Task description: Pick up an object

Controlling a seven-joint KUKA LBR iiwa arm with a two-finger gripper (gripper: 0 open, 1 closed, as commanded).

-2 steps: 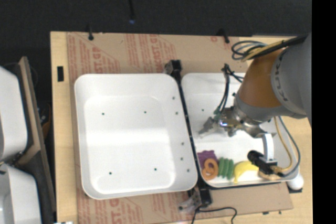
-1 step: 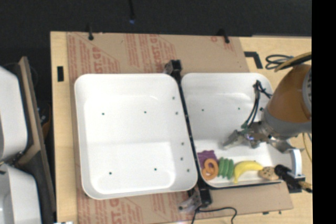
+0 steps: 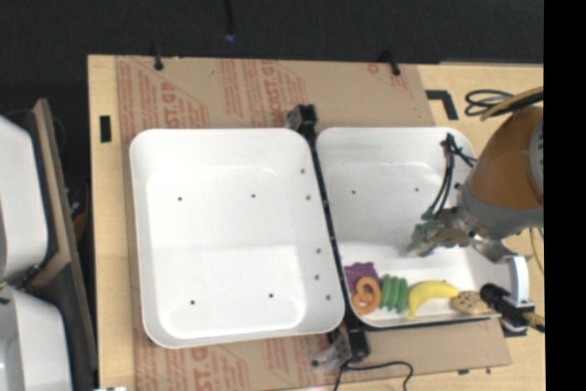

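Along the near wall of the right bin (image 3: pixel 385 151) lies a row of small toys: a purple piece (image 3: pixel 361 271), an orange ring (image 3: pixel 366 295), a green ridged piece (image 3: pixel 395 291), a yellow banana (image 3: pixel 430 293) and a tan cookie-like piece (image 3: pixel 464 300). My gripper (image 3: pixel 428 238) hangs low over the right bin's floor, just above and behind the banana. It points left and down from the orange-banded wrist (image 3: pixel 508 165). I see nothing between its fingers.
The left bin (image 3: pixel 165 160) sits beside the right one, their walls touching along the middle. Both rest on a cardboard sheet (image 3: pixel 201 92). Black cables (image 3: pixel 450 165) run along the wrist. A dark clamp (image 3: pixel 302 116) sits at the far end of the bins' seam.
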